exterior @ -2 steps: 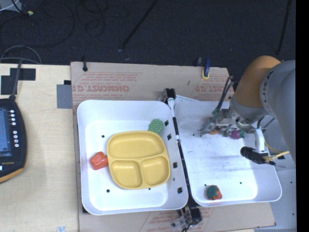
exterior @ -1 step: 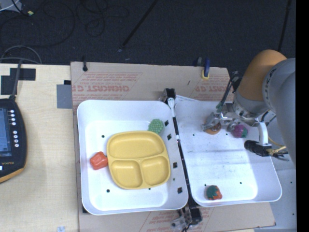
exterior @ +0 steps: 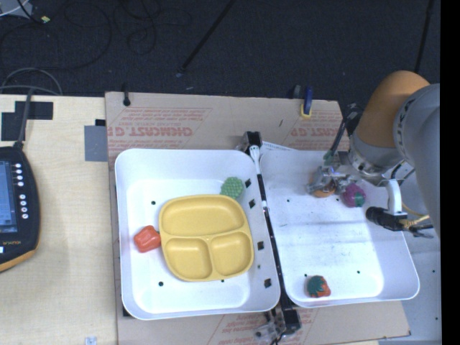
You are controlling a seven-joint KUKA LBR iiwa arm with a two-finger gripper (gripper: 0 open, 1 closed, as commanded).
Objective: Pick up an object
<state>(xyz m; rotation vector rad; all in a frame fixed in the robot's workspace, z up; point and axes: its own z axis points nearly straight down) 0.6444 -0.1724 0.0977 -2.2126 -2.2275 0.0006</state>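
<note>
I have the gripper (exterior: 327, 180) down low in the far end of the right bin (exterior: 338, 246). It is a dark, small tangle from up here, and I cannot tell how it is set or whether it has anything in it. I think I am at the grabbing step, and nothing looks lifted yet.

The closest thing is a little purple toy (exterior: 353, 195). It lies just beside the gripper, on the side the arm comes from, and a bit nearer the camera. Something orange (exterior: 327, 188) peeks out right at the gripper too.

The purple toy looks like a round lump, so I cannot pick out a long side or which way it points.

Next I would need to get the gripper around one thing, close on it, then lift straight up and look again.
</note>
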